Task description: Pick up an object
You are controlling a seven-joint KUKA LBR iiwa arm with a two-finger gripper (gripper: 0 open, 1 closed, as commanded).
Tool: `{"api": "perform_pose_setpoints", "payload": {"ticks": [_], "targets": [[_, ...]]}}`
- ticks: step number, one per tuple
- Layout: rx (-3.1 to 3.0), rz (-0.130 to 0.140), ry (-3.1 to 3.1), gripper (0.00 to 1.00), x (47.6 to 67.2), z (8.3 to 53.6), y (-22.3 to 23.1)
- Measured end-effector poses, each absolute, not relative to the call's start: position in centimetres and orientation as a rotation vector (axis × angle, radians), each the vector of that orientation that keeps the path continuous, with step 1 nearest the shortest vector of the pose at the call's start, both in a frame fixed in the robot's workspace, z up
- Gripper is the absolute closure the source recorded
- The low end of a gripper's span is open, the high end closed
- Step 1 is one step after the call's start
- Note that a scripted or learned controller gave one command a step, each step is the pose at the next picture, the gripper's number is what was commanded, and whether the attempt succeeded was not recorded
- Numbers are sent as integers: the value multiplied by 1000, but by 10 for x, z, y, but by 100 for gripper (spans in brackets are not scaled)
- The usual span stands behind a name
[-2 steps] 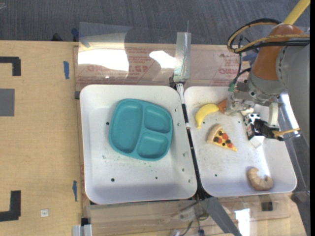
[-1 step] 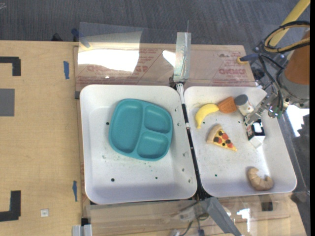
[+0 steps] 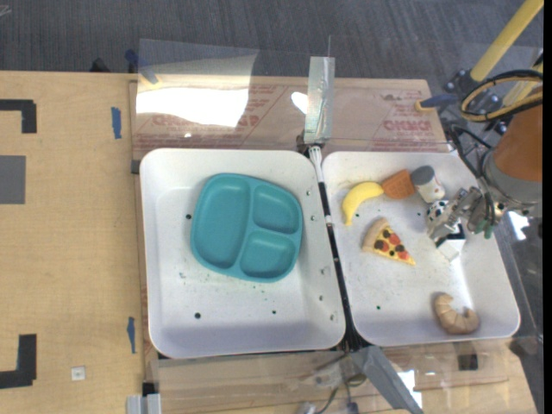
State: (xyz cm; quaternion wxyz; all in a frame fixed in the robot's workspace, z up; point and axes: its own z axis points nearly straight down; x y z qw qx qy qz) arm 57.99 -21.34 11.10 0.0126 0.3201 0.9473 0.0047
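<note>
The right bin [image 3: 496,317] holds a yellow banana [image 3: 360,199], an orange-brown piece [image 3: 398,185], a small grey cylinder [image 3: 423,178], a pizza slice [image 3: 388,242] and a brown croissant [image 3: 454,313]. My gripper [image 3: 448,222] hangs over the right part of this bin, just right of the pizza slice and below the grey cylinder. Under its tips lies a small black-and-white object [image 3: 438,212]. Nothing is visibly held between the fingers.
The left bin [image 3: 164,317] holds a teal divided plate [image 3: 246,227]. A clear upright divider [image 3: 318,102] stands behind the seam between the bins. Cables and a yellow pole [image 3: 504,37] crowd the upper right, beside the arm's orange band [image 3: 526,149].
</note>
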Motion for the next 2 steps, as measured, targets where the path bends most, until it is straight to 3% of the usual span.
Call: {"api": "perform_pose_setpoints", "payload": {"ticks": [1,2], "targets": [[1492,9,2752,100,628,89,-144],[1073,17,2956,100,647,89,-208]]}}
